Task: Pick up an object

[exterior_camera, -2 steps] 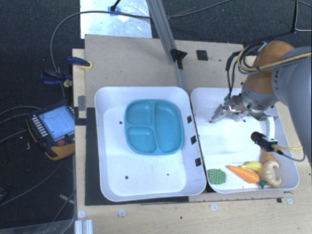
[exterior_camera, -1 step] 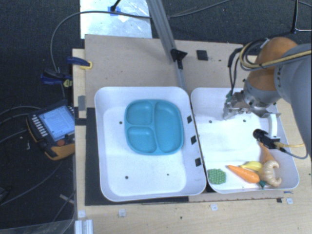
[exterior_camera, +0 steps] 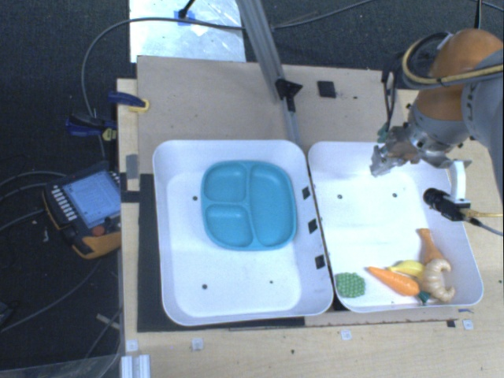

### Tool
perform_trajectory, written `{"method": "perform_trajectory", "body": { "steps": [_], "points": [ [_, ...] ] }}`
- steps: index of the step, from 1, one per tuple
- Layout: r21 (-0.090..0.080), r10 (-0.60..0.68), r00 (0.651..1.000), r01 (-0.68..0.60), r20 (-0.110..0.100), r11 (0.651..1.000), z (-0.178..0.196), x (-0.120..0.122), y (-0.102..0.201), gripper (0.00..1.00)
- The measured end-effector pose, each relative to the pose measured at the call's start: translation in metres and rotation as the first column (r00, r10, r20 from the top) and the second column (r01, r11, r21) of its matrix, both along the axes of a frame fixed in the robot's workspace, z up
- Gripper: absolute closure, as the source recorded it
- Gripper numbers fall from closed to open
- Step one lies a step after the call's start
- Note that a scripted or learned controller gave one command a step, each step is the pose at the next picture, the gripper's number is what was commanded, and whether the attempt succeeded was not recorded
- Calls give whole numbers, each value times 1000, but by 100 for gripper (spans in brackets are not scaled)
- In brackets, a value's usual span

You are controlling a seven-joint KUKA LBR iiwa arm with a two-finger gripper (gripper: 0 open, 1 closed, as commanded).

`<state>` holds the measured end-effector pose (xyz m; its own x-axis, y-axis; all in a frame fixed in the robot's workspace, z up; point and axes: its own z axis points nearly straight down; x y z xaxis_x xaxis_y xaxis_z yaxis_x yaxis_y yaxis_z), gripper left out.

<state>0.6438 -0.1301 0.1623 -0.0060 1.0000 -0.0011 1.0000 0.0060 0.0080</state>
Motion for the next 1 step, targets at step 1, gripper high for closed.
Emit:
{"method": "perform_trajectory", "body": {
  "steps": [1],
  "points": [
    [0,-4,1000,4,0,1000,58,-7,-5,100]
  ]
}}
